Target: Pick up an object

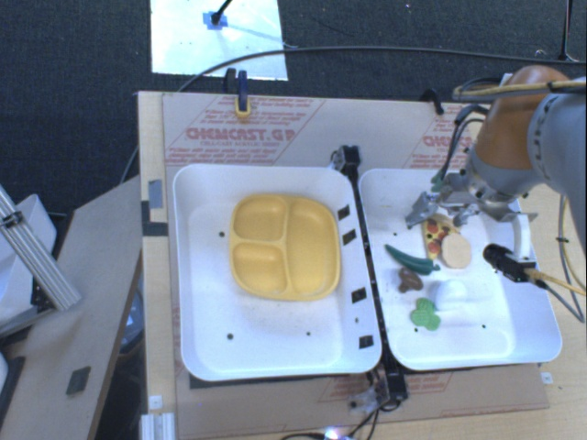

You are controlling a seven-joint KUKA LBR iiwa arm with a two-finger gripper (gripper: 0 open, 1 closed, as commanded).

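Dark carpet surrounds a pale wooden bench (275, 126) that carries two shallow white bins side by side. On the left, the left bin (197, 337) holds a yellow divided plate (282, 246) near its middle. Beside it, the right bin (514, 337) holds a small cluster of toy foods toward its far half: a pizza slice (435, 239), a round tan cookie-like piece (456, 252), a dark green pepper or bean (411, 258), a small brown lump (409, 280), a white piece (450, 292) that hardly stands out from the bin floor, and a green broccoli-like piece (424, 315) nearest the front edge.

From the bench's right side the grey arm (559, 145) reaches in, its orange band (509, 126) bent over the far right corner of the right bin. Its wrist points down and toward the bins' shared wall, so the gripper (438, 205) hangs low just above the far end of the pizza slice. I cannot tell whether its metal fingers are apart or together, and nothing is visibly held between them.

The likely step is a descent onto the pizza slice. To do it well, the fingers should straddle the slice's narrow width, not its length, and go down square to the bin floor. The cookie touches the slice on the right-wall side, so a finger landing there could push both away. Lifting straight up would avoid dragging the pepper.
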